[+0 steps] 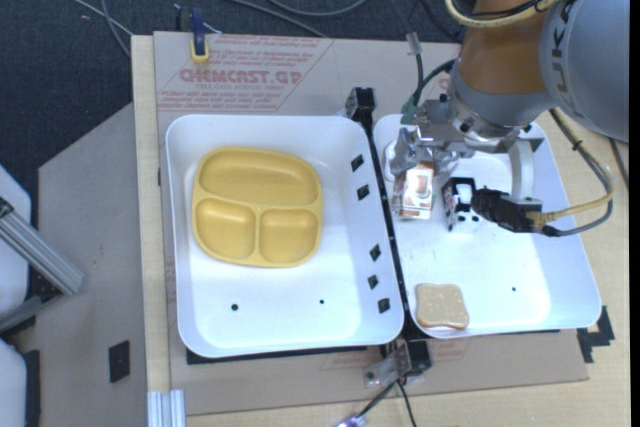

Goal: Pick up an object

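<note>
My gripper hangs over the left part of the right bin, near the divider. A small white and orange box sits between its metal fingers, and the gripper is shut on it. Just to the right lies a small black and white die-like block. A tan slice of toast rests at the bin's front left corner.
A yellow divided plate lies in the left bin. The arm's orange band and grey link cover the back of the right bin. A black cable with a yellow stripe runs right from the wrist. The right bin's front right floor is bare.
</note>
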